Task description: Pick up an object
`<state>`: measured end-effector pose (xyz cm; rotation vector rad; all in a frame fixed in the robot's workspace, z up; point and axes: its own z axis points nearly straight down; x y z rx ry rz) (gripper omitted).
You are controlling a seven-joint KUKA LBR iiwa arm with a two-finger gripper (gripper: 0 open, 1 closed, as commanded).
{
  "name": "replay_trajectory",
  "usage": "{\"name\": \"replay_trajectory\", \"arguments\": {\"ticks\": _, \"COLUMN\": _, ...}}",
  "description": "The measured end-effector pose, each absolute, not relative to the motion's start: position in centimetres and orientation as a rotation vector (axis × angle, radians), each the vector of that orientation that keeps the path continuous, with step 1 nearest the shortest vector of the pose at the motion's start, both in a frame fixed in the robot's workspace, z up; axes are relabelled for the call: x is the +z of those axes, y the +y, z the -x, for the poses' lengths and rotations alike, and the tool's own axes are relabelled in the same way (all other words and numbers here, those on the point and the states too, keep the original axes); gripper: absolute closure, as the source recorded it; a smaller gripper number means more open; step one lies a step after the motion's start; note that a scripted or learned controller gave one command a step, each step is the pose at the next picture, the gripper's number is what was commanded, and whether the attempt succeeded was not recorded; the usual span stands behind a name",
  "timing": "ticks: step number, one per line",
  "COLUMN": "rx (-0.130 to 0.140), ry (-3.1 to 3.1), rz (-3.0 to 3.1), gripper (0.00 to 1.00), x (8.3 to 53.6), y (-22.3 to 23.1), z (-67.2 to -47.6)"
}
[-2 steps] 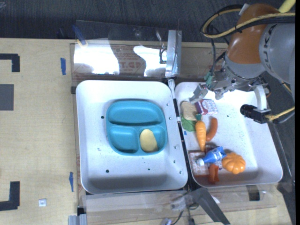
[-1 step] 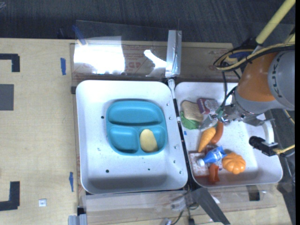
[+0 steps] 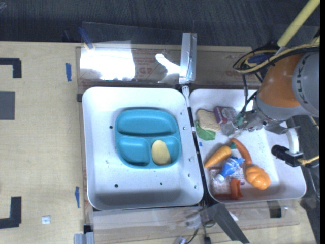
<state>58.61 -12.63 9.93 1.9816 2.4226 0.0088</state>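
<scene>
Camera view: orange carrot (image 3: pixel 218 156), seemingly plastic.

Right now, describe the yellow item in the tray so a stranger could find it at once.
Start at the left white bin, which holds a blue divided tray. In the tray's lower right compartment lies a pale yellow egg-shaped object. It is alone in that bin's tray; the orange and red toys are all in the other bin.

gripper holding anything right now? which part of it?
Cannot tell. The gripper is low in the right bin, by the sandwich, its tip lost in the clutter.
</scene>
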Motion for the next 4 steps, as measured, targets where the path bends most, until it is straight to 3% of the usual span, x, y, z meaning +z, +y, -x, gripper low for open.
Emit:
{"name": "replay_trajectory", "arguments": {"ticks": 1, "rx": 0.007, "ry": 2.424, "rz": -1.983, "gripper": 0.00, "x": 9.8, "y": -12.6, "z": -58.6}}
{"name": "replay_trajectory", "arguments": {"ticks": 2, "rx": 0.005, "ry": 2.492, "rz": -1.903, "gripper": 0.00, "x": 15.3, "y": -13.8, "z": -60.7}}
{"name": "replay_trajectory", "arguments": {"ticks": 3, "rx": 0.006, "ry": 2.558, "rz": -1.815, "gripper": 0.00, "x": 8.8, "y": -12.2, "z": -53.9}}
{"name": "replay_trajectory", "arguments": {"ticks": 4, "rx": 0.011, "ry": 2.548, "rz": -1.814, "gripper": 1.00, "x": 10.0, "y": -12.4, "z": -54.1}}
